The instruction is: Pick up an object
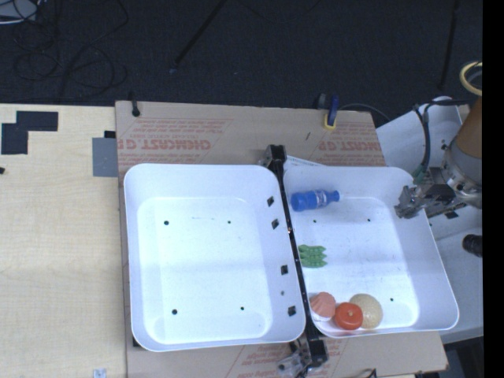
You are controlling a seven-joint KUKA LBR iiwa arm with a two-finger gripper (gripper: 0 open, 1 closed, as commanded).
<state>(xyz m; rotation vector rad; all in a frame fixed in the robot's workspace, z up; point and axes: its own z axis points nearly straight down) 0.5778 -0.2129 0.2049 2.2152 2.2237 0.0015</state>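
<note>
A: Where does the gripper (415,198) sit?

B: Over the right bin's (429,250) right rim, nothing visibly between its fingers; their spread is too blurred to tell.

A: And the objects?

B: In that bin: a blue bottle (314,200) lying near the divider, a green piece (312,256) mid-left, and three round items, perhaps toy food (347,312), clustered at the front.

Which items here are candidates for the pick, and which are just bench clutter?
Belongs to the job:
- blue bottle
- green pod toy
- pink round piece
- red round piece
- cream round piece
- gripper at the right bin's rim

Lying about:
- left bin
- cardboard sheet
- blue-and-yellow clamp
</note>
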